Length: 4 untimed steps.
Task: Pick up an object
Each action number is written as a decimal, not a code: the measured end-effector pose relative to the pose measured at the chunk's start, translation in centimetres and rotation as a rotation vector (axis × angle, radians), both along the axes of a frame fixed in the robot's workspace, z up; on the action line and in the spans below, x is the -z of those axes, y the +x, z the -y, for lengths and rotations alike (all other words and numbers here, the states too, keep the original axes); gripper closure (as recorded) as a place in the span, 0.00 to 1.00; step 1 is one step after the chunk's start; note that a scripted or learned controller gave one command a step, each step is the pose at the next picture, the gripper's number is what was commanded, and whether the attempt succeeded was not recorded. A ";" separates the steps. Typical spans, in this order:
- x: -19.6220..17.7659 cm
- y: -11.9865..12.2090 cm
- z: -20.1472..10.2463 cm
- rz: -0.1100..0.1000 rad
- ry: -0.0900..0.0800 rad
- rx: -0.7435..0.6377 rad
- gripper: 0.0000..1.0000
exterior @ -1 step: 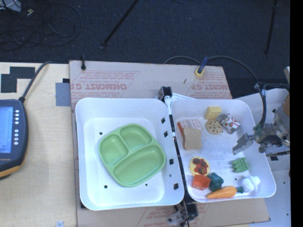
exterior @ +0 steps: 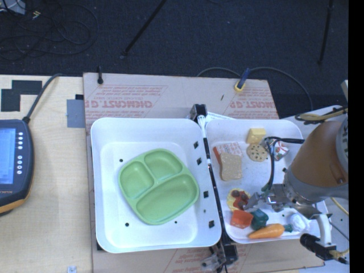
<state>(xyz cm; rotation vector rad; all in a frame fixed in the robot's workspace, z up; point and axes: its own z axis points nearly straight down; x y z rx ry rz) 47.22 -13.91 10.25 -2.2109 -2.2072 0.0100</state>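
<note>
The cardboard sheet [exterior: 170,98] under the bins bears red print along its far edge. It reads "CHEMCRAZT" upside down, twice.

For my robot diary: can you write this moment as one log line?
arm: over right bin | gripper: low by toy food pile | held: nothing seen | green plate: left bin

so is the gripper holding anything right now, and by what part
It cannot be told. The gripper sits low in the right bin beside the toy food pile, and the arm hides whether anything is caught.
</note>
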 end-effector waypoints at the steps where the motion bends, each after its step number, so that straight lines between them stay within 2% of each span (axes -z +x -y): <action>1: 1.5 3.4 -4.3 0.017 -0.010 -0.002 0.00; 2: 1.4 10.7 -4.9 0.017 -0.007 -0.004 0.00; 3: 1.8 16.8 -5.5 -0.015 -0.004 0.003 0.00; 4: 1.8 16.8 -5.0 -0.012 0.003 0.002 0.00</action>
